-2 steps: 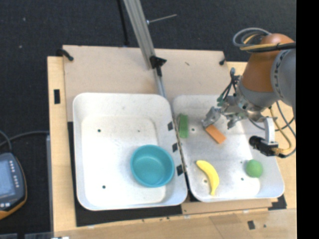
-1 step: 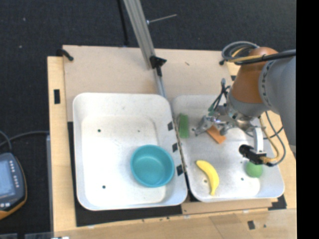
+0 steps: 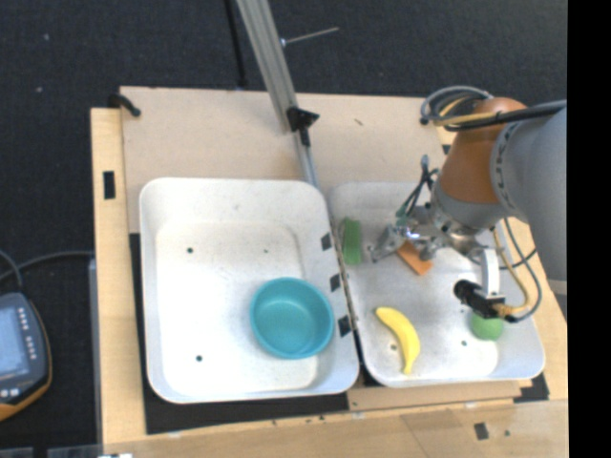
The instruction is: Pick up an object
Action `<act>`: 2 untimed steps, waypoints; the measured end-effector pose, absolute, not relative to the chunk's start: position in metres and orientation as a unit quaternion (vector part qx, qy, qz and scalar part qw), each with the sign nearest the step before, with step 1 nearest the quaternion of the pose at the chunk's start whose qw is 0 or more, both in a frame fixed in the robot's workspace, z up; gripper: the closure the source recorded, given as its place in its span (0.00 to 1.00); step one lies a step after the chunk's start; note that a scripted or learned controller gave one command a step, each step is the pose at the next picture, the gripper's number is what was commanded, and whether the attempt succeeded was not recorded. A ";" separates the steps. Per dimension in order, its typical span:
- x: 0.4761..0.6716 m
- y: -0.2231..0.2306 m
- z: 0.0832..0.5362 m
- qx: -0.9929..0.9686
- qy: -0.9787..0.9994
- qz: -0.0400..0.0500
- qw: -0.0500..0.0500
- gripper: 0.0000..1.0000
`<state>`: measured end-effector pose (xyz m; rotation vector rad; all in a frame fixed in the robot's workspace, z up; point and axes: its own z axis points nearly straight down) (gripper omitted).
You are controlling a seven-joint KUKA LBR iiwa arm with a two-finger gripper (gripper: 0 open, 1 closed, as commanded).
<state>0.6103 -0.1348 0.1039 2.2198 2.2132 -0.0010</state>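
The counter (image 3: 220, 136) is a big tan board, and two white bins sit on it side by side. The left bin (image 3: 191, 218) is the wider one. The right bin (image 3: 520, 356) sits just beside it, and their inner edges nearly touch.

The grey arm (image 3: 535, 165) comes in from the right, with its orange band (image 3: 463, 165) above the wrist. It reaches down over the back part of the right bin. A slim metal pole (image 3: 272, 60) leans across the back of the counter and ends near the spot where the two bins meet.

A blue bowl (image 3: 291, 318) sits upright in the left bin, near its front right corner.

In the right bin, a yellow banana (image 3: 401, 337) lies near the front, not touching anything else. A green block (image 3: 351, 241) lies against the bin's left wall. A green ball (it looks like a small lime) (image 3: 488, 326) rests near the right side, just beside a black part on the arm.

The fingers (image 3: 412, 239) hang low over a small orange thing (image 3: 416, 260), which lies in the middle of the right bin. I cannot tell if they are wide or narrow, or if they touch it.
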 end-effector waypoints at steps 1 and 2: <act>0.612 -0.135 0.117 0.709 0.705 0.002 0.005 1.00; 0.619 -0.128 0.174 0.706 0.708 0.003 0.003 1.00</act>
